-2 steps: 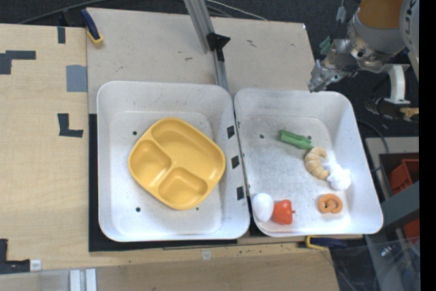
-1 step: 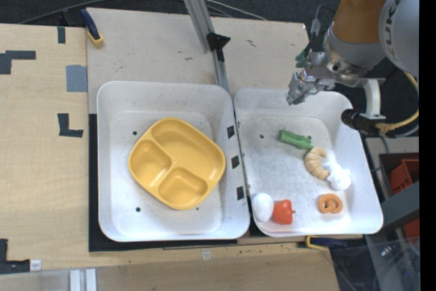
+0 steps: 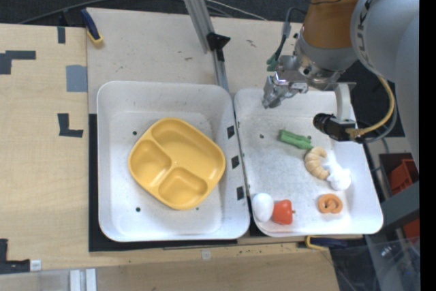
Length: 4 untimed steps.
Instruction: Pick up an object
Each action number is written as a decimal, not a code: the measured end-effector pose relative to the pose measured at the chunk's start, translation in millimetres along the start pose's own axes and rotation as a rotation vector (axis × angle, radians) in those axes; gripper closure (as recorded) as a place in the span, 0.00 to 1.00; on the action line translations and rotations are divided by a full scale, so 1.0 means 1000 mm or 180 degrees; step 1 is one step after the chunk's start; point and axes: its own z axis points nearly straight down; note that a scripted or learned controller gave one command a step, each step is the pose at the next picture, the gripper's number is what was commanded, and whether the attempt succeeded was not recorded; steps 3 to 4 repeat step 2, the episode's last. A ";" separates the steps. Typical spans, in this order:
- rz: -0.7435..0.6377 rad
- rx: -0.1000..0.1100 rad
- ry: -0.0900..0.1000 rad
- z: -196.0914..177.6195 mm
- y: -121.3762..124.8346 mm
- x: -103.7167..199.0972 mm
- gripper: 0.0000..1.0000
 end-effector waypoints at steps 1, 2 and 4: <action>0.0003 0.0003 -0.0001 0.012 -0.011 0.047 1.00; 0.0001 0.0007 -0.0001 0.024 -0.037 0.099 1.00; 0.0001 0.0007 -0.0001 0.024 -0.037 0.099 1.00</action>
